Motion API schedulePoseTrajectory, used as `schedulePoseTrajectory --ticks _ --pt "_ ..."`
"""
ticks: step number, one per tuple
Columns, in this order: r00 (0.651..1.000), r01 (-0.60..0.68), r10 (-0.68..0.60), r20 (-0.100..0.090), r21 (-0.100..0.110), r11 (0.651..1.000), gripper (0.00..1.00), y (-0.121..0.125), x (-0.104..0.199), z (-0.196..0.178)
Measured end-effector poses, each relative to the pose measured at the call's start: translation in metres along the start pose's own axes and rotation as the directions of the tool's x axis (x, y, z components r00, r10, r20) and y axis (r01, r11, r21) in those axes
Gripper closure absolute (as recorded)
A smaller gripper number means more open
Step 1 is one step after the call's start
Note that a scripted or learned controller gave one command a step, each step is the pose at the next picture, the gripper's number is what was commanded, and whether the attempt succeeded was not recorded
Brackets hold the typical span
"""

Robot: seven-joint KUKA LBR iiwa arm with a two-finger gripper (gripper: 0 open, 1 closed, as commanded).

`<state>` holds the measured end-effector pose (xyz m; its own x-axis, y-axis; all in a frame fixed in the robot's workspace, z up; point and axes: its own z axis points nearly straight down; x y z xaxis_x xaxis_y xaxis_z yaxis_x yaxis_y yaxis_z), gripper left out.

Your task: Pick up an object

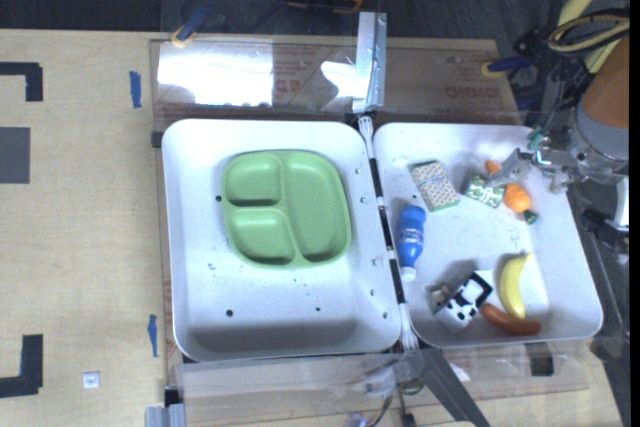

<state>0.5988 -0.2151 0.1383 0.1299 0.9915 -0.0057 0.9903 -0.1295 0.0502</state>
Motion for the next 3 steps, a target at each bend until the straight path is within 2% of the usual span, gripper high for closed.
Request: schedulePoseTrajectory --ticks 1,2,3 --pt "1.000 -0.028 0.028 -0.003 0.000 1.000 0.00 0.0134 0.0006 0.0023" --pt "0.999 -0.054 0.054 -0.001 -0.013 0.998 0.00 0.0108 0.0027 0.0008" --pt "0.998 -0.061 0.061 -0.001 -0.014 0.998 0.00 0.0108 0.0029 0.0009"
